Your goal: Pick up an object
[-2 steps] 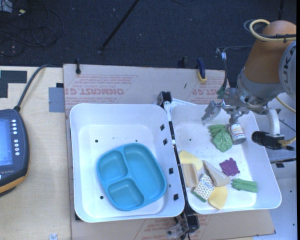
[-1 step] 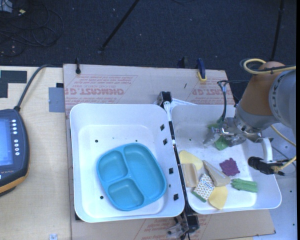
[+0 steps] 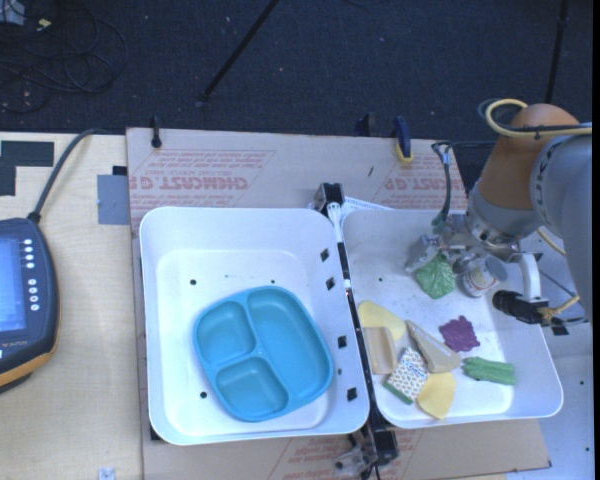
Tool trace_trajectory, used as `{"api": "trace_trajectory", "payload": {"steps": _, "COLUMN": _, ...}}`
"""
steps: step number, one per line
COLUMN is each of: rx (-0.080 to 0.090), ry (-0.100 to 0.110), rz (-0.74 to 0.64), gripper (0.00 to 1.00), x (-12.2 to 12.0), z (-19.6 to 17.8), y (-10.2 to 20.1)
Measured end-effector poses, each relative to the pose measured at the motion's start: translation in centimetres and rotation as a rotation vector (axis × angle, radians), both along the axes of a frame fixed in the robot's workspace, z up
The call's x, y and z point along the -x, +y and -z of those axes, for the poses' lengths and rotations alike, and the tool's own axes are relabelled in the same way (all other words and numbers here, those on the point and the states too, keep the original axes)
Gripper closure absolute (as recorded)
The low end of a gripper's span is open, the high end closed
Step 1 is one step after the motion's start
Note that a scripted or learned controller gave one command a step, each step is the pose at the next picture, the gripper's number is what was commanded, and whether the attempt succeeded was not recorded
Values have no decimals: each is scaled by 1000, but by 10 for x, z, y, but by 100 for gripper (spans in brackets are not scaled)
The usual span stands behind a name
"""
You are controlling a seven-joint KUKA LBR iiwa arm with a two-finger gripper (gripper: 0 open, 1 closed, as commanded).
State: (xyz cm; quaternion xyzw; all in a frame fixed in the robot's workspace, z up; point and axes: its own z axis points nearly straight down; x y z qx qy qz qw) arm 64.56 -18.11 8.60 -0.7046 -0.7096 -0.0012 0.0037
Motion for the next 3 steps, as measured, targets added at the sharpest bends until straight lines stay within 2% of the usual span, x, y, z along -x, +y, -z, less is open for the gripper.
{"api": "trace_trajectory", "payload": {"steps": 1, "rx": 4, "ry": 1, "rz": 4, "gripper": 0, "x": 2, "z": -1, "y": 52}}
{"api": "trace_trajectory", "payload": {"steps": 2, "rx": 5, "ry": 3, "rz": 7, "gripper": 100, "x": 2, "z": -11, "y": 50}}
{"api": "trace_trajectory", "payload": {"steps": 3, "rx": 6, "ry": -6, "rz": 3, "gripper": 100, "x": 9, "z": -87, "y": 100}}
